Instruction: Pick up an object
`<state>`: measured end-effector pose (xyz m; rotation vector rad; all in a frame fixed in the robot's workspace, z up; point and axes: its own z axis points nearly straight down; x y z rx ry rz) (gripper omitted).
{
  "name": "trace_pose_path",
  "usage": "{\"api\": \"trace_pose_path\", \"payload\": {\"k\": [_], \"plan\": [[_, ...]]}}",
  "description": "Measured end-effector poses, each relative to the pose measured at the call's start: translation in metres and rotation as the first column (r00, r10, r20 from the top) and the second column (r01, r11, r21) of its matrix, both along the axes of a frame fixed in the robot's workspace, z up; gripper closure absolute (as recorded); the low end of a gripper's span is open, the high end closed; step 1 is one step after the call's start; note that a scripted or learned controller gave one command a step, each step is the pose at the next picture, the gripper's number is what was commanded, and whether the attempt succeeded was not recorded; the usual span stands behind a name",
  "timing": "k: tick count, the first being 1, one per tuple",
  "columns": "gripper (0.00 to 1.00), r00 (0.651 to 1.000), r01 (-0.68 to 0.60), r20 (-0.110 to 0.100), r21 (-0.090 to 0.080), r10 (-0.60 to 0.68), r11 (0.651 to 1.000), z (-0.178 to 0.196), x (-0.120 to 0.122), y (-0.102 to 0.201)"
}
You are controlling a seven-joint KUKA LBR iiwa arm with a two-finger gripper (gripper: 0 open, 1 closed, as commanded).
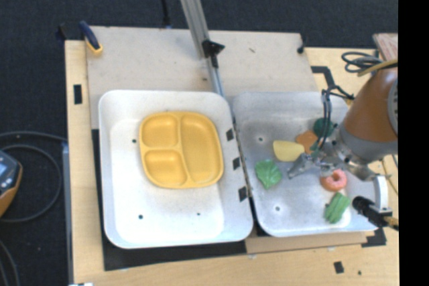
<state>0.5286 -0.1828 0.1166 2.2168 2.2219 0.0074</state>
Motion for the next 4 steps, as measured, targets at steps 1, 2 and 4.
{"api": "trace_pose_path", "payload": {"k": [1, 2, 4], "plan": [[0.00, 1.000, 0.000, 0.016, -0.003, 0.000, 1.000, -0.005, 0.008, 0.000], [1.00, 1.000, 0.007, 0.002, -0.002, -0.007, 1.000, -0.002, 0.003, -0.002], [1.00, 1.000, -0.001, 0.002, -0.004, 0.001, 1.000, 0.102, 0.002, -0.004]]}}
